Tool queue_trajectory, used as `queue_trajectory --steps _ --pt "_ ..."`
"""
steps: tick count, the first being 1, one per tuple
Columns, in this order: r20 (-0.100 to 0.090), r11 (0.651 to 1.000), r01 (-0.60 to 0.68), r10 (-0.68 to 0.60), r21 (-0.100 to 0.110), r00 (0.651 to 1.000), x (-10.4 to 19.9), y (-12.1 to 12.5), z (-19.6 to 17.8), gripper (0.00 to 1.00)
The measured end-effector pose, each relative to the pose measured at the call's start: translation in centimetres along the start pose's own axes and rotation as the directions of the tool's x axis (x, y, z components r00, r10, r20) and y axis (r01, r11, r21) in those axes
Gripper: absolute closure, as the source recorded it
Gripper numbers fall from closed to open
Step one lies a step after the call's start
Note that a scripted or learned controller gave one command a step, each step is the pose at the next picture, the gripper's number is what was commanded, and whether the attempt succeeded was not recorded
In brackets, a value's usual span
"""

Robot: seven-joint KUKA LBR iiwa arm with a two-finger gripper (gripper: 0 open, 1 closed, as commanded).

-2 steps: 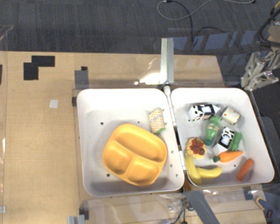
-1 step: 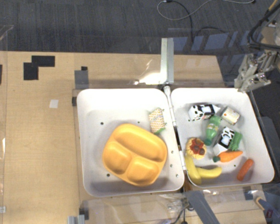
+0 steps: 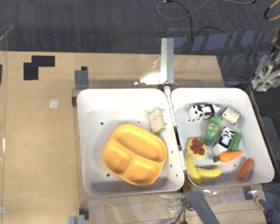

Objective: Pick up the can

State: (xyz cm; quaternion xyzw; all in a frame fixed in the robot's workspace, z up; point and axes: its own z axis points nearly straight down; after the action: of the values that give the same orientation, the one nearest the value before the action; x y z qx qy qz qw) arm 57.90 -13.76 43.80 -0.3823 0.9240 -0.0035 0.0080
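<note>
The pincer (image 3: 268, 76) hangs outside the right bin's (image 3: 255, 110) far right corner, touching nothing. I cannot tell its opening. The green can (image 3: 212, 128) lies inside that bin.

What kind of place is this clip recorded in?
Probably a robotics lab test bench: two white bins sit in a wooden bench top, toy food such as a banana fills the right one, and a cable trails behind.

light: even, bright overhead | glare: clear panels (image 3: 175, 69) | shadows: soft | focus: slightly soft
</note>
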Motion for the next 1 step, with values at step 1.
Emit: queue_trajectory --steps 1 --pt "-0.004 0.979 -0.205 0.205 -0.003 0.979 -0.37 3.54 1.61 1.00"
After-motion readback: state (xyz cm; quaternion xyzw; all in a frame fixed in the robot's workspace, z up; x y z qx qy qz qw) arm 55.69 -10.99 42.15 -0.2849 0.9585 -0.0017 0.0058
